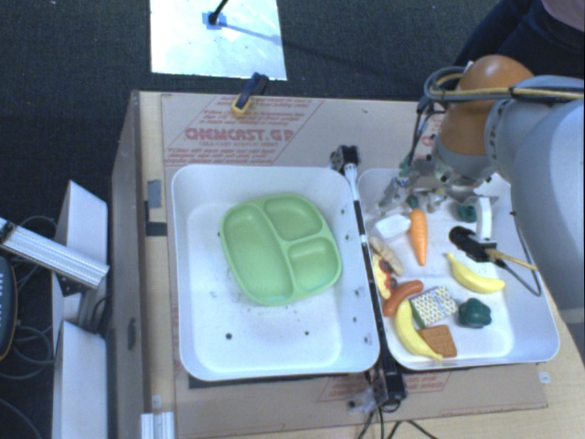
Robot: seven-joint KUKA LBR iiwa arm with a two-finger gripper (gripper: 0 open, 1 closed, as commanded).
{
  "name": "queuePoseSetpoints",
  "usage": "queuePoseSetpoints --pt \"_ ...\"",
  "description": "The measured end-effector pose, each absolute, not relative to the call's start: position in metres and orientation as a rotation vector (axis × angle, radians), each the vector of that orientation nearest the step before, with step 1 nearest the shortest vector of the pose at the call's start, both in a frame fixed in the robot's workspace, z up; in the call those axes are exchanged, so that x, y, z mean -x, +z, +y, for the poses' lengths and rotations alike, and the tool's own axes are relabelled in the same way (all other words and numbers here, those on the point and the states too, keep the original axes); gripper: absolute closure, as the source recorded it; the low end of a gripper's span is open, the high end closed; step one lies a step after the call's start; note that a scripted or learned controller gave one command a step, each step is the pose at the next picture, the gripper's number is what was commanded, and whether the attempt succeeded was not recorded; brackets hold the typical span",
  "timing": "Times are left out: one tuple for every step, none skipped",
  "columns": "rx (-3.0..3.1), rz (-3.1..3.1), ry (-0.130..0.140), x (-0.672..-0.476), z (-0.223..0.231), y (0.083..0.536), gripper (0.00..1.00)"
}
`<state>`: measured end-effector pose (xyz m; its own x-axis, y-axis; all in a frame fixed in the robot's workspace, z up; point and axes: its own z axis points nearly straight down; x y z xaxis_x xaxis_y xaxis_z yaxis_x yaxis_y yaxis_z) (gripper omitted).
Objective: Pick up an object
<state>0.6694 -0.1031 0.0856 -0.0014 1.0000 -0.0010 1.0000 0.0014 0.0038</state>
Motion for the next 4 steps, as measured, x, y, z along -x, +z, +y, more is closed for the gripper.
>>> queuePoseSetpoints --pt "-2.216 2.225 0.002 -0.669 -0.087 0.085 0.0" --pt "-2.218 2.22 0.003 -0.669 -0.109 0.086 0.0" --pt "-2.214 2.22 0.006 -0.67 -0.109 0.097 1.0" --pt "-2.212 2.222 0.009 -0.636 -0.059 0.261 1.0"
